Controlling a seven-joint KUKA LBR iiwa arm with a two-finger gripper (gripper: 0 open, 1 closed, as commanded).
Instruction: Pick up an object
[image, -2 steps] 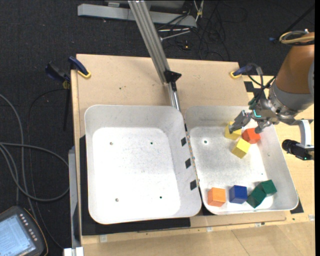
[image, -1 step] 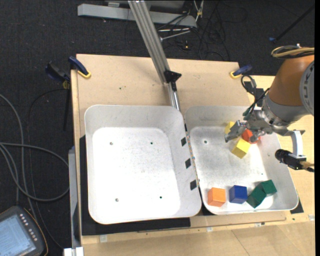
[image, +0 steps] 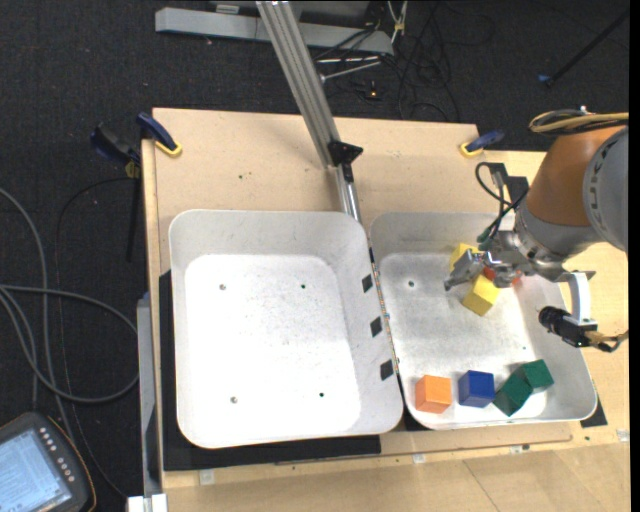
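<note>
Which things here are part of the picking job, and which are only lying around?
Part of the job:
- gripper, low in the right bin
- yellow block, right at the gripper
- orange block, blue block, green blocks, also possible picks

Only lying around:
- left bin
- clamps at the bench corners
- metal pole
- cables on the floor
</note>
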